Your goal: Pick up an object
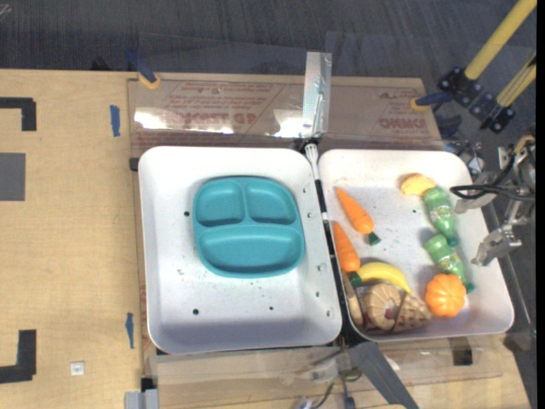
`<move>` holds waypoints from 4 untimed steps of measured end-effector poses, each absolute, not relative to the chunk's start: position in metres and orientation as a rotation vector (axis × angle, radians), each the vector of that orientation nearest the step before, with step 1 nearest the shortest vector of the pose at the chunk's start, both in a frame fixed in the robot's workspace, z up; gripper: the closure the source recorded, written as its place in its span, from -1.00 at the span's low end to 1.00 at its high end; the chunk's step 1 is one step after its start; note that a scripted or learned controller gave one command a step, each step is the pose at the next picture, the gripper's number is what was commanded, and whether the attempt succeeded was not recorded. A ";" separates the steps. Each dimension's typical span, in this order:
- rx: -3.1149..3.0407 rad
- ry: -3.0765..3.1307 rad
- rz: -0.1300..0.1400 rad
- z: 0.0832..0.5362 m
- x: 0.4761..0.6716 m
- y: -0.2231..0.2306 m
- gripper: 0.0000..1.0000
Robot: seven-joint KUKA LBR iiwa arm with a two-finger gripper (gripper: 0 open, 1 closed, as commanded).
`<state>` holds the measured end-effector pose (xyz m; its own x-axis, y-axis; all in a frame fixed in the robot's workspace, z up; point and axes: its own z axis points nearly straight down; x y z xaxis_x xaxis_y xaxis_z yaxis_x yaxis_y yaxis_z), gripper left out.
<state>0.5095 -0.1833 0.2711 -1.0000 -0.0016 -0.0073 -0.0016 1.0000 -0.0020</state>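
The right bin [383, 167] holds toy food. Two carrots [355, 210] [345, 247] lie along its left side, and a banana [385, 273] rests above a brown bread-like piece [390, 307] at the front. On the right side are a yellow fruit [416, 184], two green pieces [438, 207] [443, 250] and an orange round fruit [445, 294]. My gripper [496, 247] hangs over the bin's right rim, just right of the green pieces and above the orange fruit, with cables above it. I see nothing held in it.
The left bin [162, 254] carries a teal divided plate [247, 226]. Behind the bins lie a clear sheet over cardboard [230, 113] and an upright metal strip [317, 92]. Yellow poles with black clamps [481, 83] stand at the back right. Bare wooden bench [60, 228] spreads to the left.
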 end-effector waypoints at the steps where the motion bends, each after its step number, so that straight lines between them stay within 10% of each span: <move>1: -0.072 3.143 0.003 0.116 0.505 -0.222 -1.00; 2: -0.213 3.123 -0.007 0.089 0.487 -0.224 -1.00; 4: -0.620 3.068 -0.008 0.089 0.541 -0.223 -1.00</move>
<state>0.5407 -0.2231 0.0887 -0.9214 -0.3886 -0.0104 -0.3885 0.9214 -0.0071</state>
